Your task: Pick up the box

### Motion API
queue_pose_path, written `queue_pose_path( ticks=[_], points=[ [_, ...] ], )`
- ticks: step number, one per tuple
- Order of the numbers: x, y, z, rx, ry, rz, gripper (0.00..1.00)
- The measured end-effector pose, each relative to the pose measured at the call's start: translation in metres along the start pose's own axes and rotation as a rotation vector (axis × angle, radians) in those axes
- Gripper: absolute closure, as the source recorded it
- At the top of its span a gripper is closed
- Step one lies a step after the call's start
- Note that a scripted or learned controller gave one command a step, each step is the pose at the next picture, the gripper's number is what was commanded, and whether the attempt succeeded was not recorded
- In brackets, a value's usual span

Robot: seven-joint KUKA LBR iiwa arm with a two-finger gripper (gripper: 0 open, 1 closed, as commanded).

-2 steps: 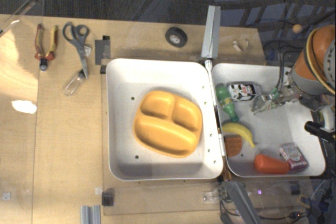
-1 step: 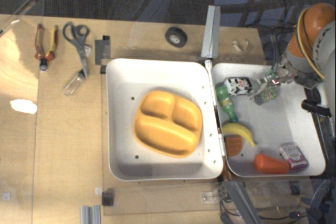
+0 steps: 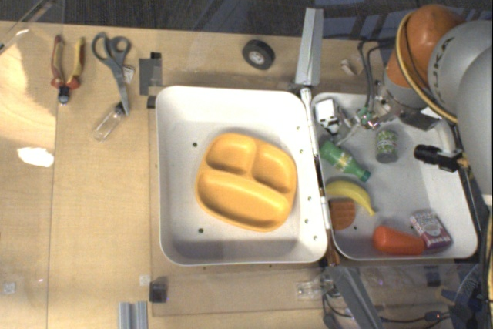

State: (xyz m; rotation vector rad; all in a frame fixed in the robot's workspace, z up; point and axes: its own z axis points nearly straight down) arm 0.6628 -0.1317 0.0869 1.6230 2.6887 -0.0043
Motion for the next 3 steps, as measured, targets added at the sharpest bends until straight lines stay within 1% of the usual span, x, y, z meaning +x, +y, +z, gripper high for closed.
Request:
queue_pose_path(
  ticks=[1, 2, 3],
  points=[
    [0.0, 0.0, -0.013, 0.006, 0.002, -0.006, 1.0],
    [0.06, 0.023, -0.17, -0.012, -0.006, -0.419, 1.0],
    [0.111, 0.015, -0.123, -0.008, -0.001, -0.148, 1.0]
  ],
)
